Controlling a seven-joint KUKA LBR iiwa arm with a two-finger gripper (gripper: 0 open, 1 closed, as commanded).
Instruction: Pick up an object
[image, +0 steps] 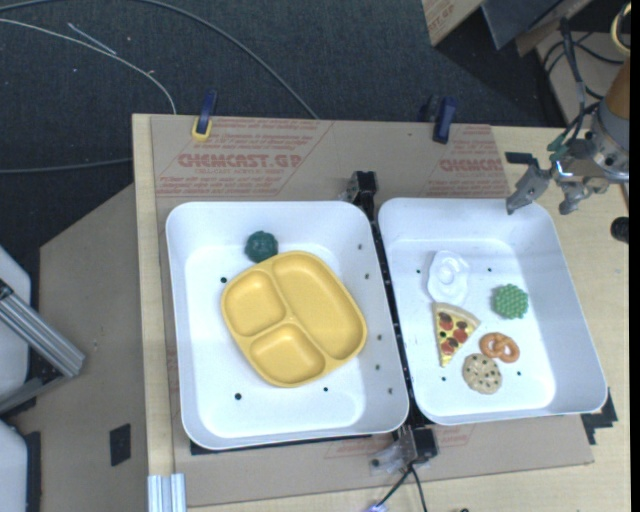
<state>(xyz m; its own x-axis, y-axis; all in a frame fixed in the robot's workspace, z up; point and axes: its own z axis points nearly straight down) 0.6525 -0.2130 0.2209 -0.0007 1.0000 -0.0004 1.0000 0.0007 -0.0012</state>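
**Still before the grasp: gripper waits over the far corner of the right bin**

Plainly, the pick has not begun in earnest. The gripper (545, 193) hangs above the far right corner of the right bin (570, 262), its two fingers spread apart with nothing between them. It appears to sit above the bin's rim rather than down among the toys, so the step in hand reads as the approach.

All the nearby candidates lie in that bin. A white lumpy piece (449, 273) sits near the middle, with a pizza slice (453, 332) just below it. A green bumpy ball (510, 301) lies to their right, and a pretzel (499, 347) and a cookie (482, 374) sit close together nearer the camera. The left bin (195, 330) holds a yellow divided plate (292, 317) and a dark green piece (262, 245) at the plate's far edge.

The next move probably calls for travel toward the camera and left, then a descent over one toy. The green ball looks the easiest choice: it stands apart from its neighbours and has height. The pizza, pretzel and cookie lie flat and crowded, so open fingers could nudge a neighbour.

Bare white floor lies around the ball and along the far side of the bin, giving room to descend. The right wall is the edge to mind.
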